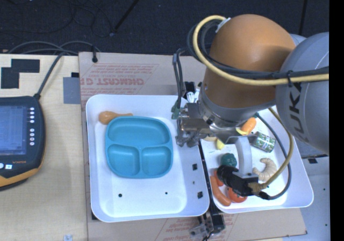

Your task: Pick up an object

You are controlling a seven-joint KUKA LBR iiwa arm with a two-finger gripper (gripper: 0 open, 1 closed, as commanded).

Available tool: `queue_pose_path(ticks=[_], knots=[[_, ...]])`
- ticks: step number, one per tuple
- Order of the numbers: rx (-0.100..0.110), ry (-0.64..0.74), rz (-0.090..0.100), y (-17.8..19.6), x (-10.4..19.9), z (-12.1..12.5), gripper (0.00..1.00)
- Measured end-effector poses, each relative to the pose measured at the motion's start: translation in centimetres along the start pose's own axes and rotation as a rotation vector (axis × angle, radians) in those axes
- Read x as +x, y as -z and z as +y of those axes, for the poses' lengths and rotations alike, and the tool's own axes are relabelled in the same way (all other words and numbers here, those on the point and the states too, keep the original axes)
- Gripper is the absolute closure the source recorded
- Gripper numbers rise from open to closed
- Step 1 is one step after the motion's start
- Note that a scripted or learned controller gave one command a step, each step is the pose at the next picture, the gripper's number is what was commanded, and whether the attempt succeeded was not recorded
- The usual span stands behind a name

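Note:
My gripper [185,130] hangs under the big orange-banded wrist, over the ridge between the two bins, at the right edge of a blue divided plate [140,146]. The right bin [301,194] holds a teal ball [229,159], a beige curved piece [266,168], a red-orange item [221,190], a green can [264,141], an orange piece [248,125] and a small yellow piece [220,143]. The arm hides much of that bin. Nothing shows between the gripper's tips.
The left bin [102,197] carries the blue plate, with an orange-brown spoon-like item [110,117] at the plate's far left corner. A teach pendant [19,138] lies on the bench at the left. Cardboard [129,76] lies under the bins.

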State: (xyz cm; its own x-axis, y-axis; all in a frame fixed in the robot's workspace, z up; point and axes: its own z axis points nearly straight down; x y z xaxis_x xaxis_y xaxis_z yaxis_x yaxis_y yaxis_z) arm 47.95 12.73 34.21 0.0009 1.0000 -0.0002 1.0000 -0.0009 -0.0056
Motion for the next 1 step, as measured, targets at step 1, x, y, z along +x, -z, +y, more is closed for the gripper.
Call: queue_pose_path(ticks=[1], knots=[[0.003,0.001,-0.002,0.72,0.06,0.29,1.00]])
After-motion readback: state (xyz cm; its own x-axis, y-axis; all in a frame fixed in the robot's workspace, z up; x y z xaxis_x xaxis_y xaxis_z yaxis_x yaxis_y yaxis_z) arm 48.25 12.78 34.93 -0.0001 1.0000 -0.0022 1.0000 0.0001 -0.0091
